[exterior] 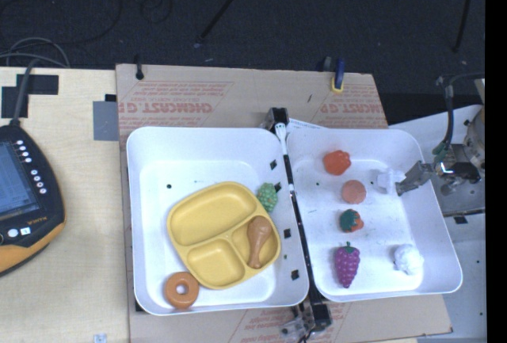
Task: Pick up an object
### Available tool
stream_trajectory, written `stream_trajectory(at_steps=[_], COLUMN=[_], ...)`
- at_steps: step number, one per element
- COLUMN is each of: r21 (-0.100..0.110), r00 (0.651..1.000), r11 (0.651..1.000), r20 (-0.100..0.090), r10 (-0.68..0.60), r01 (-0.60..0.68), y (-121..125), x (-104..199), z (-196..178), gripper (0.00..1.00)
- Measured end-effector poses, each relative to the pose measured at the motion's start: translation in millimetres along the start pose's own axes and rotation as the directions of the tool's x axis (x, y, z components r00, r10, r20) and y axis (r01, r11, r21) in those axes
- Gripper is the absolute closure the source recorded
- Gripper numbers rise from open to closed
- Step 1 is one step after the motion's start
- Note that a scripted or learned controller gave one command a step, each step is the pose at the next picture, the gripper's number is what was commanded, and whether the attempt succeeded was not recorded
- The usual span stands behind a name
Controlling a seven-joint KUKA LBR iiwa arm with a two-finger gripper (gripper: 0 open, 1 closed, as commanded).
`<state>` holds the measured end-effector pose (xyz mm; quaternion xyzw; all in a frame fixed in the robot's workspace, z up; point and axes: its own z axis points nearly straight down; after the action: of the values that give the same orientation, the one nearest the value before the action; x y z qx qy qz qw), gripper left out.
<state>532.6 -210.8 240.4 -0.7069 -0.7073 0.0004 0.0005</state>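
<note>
Overhead, the camera looks down on a pale wooden bench on which a sheet of brown printed cardboard lies under two shallow white bins. Beyond the bench the floor is dark carpet crossed by black cables. A yellow clamp sits at the cardboard's far edge, and a black and orange control pendant rests on the bench at the left.

The left bin holds a yellow divided plate with a brown toy drumstick lying in one compartment. An orange doughnut lies just off the plate's near corner, and a small green bunch of grapes sits beside the plate's right edge, close to the divider between the bins.

The right bin holds a red toy pepper, a pinkish round piece, a green and red piece, a purple bunch of grapes and a white crumpled lump, all lying apart from one another on the bin floor.

The gripper reaches in over the right bin's right side, near the pinkish round piece but not touching it. Nothing is seen between its fingers, and whether they are spread or closed cannot be told from this angle.
</note>
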Motion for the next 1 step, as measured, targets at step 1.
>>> stream_trajectory(at_steps=[1], r21=[0.007], r00=[1.0], r11=[1.0], r20=[-0.004], r10=[-0.002], r01=[0.002], y=[33.9], x=[21.0], z=[156.6], gripper=[0.0])
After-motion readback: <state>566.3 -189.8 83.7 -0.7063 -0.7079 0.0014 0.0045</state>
